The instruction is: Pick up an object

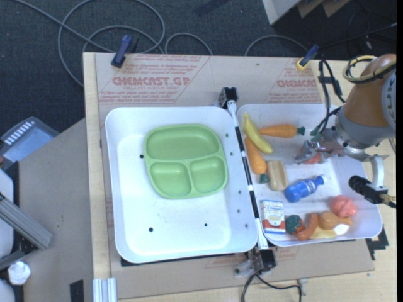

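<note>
Here, at far left, a blue-and-grey device (22, 138) lay off the surface. The surface (182, 74) itself was pale board with red lettering, and a blue clamp (122, 50) sat at its upper left edge.

Left bin (126, 168): white, shallow, holding a green three-compartment tray (186, 160) in its upper middle. The tray sat flat, two small wells nearer the camera, one long well behind.

Right bin (362, 231): touching the left bin along a shared rim. Contents, left to right: a yellow banana (257, 135) and an orange carrot-like piece (255, 156) lying side by side along the left wall; a second carrot (278, 131) crosswise near the far wall; a tan bread-like piece (276, 175) just beside the lower end of the first carrot; a small carton (272, 216) with red and white print near the front wall; a blue bottle (303, 189) on its side in the middle; a cluster of toy foods (321, 224) along the front, with a pink piece (343, 206) at its right end.

The jaws (310, 153) hung low over the bin's upper middle, right of the second carrot and above the bottle. Whether they were open or closed could not be told; something reddish showed at the tips, too small to identify. The grey arm with its orange band (368, 102) entered from the right.
</note>
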`<state>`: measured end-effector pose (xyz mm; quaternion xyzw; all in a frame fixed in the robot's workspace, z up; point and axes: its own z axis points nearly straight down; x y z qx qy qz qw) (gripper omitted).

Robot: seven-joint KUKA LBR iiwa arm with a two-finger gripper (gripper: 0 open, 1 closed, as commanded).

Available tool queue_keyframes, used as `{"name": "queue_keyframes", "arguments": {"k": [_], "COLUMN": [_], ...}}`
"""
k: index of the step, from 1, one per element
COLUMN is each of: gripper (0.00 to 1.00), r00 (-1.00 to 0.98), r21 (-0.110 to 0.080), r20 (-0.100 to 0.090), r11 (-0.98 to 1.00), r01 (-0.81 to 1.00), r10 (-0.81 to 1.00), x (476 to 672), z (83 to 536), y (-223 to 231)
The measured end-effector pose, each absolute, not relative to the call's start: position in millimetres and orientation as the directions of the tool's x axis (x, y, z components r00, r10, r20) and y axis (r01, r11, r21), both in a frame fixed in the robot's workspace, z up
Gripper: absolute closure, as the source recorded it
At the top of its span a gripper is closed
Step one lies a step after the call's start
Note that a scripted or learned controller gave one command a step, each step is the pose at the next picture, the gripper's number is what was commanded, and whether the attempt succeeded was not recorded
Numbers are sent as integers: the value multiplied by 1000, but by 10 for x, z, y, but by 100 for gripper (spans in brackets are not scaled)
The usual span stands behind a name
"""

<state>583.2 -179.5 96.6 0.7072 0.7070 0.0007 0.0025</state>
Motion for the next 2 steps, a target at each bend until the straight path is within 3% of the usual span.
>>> {"name": "queue_keyframes", "arguments": {"k": [1,2], "gripper": [100,100], "r00": [-1,-3], "r21": [3,5], "r20": [0,1], "r11": [1,3], "r01": [1000,1000], "r10": [1000,1000], "x": [6504,6534], "z": [868,1864], "y": [-1240,-444]}}
